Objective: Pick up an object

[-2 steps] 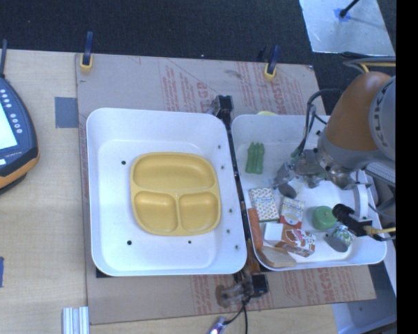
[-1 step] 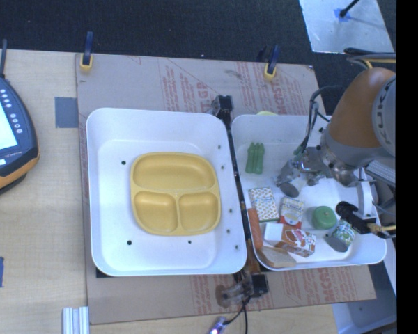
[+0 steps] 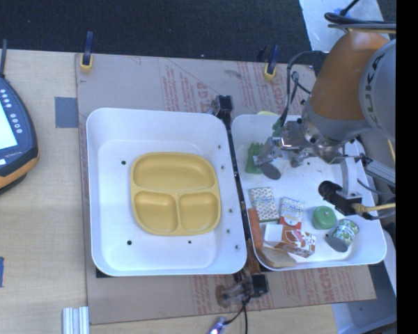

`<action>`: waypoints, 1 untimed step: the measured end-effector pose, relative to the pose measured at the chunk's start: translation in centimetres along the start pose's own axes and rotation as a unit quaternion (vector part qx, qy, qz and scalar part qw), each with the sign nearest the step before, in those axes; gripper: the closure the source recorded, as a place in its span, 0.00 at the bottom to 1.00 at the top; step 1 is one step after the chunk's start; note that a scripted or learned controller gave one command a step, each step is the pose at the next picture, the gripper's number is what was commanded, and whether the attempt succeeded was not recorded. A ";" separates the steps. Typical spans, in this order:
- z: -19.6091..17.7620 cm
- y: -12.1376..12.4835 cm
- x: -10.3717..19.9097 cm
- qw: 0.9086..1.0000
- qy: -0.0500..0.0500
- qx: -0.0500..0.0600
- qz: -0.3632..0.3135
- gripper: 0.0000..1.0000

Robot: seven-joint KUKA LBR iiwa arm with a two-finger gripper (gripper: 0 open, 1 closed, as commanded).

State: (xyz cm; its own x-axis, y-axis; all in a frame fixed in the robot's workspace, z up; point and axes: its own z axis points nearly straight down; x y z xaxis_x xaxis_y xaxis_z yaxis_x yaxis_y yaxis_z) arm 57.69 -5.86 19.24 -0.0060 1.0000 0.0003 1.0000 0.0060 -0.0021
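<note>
Here, in the camera view, the gripper (image 3: 268, 164) hangs low over the upper left part of the right bin (image 3: 376, 256), just beside a green object (image 3: 254, 157) near the bin's left wall; whether the pincer is released or clenched I cannot tell, and nothing is plainly held. The likeliest pick seems the green object, though it sits tight by the wall, so a good grasp would centre over it and descend straight, clear of the rim. The packets (image 3: 282, 218), green lid (image 3: 324, 218) and can (image 3: 343, 234) crowd the lower half, while the yellow tray (image 3: 174, 192) lies in the left bin (image 3: 101, 186).
</note>
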 end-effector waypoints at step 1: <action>-3.9 -2.7 3.3 1.000 0.000 0.000 0.001 1.00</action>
